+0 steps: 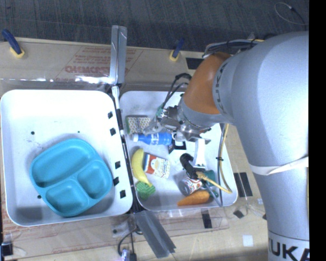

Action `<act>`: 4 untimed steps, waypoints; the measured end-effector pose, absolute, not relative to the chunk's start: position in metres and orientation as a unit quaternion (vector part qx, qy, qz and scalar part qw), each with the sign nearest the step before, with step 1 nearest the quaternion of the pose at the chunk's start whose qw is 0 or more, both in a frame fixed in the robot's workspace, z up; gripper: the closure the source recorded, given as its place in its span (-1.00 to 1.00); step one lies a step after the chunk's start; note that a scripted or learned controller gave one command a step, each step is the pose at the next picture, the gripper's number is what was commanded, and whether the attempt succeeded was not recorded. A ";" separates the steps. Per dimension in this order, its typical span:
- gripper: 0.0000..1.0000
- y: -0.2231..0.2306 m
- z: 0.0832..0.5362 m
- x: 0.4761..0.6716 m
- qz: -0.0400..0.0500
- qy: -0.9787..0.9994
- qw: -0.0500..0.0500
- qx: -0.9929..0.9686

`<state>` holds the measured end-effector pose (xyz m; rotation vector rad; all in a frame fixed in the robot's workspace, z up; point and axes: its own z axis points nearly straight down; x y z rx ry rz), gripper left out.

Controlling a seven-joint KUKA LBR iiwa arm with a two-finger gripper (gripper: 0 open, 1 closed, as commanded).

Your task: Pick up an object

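Two shallow white bins are seen side by side on the desk. In the left bin, a blue divided tray lies at the lower middle. The right bin, at the centre of the frame, holds a clutter of things: a blue bottle with a white label band lying on its side, a yellow banana below it, a small printed carton just beside the banana, a green piece at the banana's lower end, a can, an orange carrot along the lower rim, and a patterned packet near the upper left corner. The gripper is placed directly over the bottle's right end, seemingly touching it; whether its fingers are clenched or released cannot be told, as the wrist hides them.
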<state>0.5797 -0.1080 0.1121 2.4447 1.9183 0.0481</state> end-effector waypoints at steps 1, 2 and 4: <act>-1.00 -0.101 0.111 0.579 0.016 0.583 0.017 0.812; 1.00 -0.099 0.123 0.580 0.017 0.585 0.015 0.811; 1.00 -0.056 0.262 0.612 -0.003 0.196 -0.001 0.981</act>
